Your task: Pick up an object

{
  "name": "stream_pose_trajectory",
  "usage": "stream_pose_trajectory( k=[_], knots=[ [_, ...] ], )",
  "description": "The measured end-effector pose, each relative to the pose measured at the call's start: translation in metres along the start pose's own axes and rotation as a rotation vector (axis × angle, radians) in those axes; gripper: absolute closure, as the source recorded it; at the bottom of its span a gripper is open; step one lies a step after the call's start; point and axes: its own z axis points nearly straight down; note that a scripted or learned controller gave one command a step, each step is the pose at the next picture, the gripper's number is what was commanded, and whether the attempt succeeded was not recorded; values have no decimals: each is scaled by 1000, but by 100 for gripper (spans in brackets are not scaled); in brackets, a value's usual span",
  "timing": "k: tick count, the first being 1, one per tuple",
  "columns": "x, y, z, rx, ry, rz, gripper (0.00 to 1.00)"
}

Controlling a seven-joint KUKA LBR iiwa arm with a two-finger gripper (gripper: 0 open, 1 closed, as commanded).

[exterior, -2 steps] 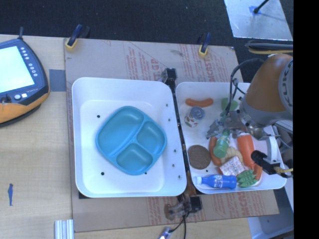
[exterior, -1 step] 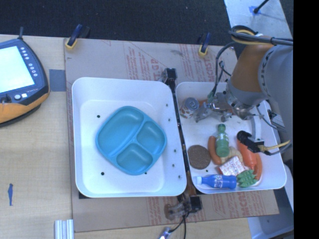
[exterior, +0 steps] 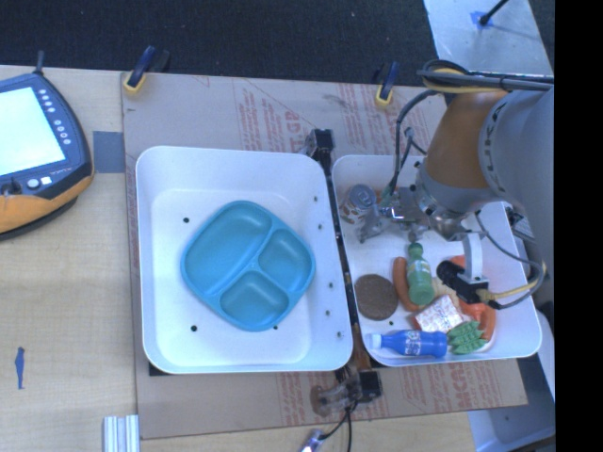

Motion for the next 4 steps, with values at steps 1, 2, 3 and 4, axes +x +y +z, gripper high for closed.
stream_pose_trajectory(
  k=[1, 2, 3, 4],
  knots=[
    [0, -6, 0, 2, 1, 2, 0],
    [1, -6, 0, 2, 1, 2, 0],
    [1, -6, 0, 2, 1, 2, 0],
    [1, -21, 0, 1, 0, 1, 0]
  ],
)
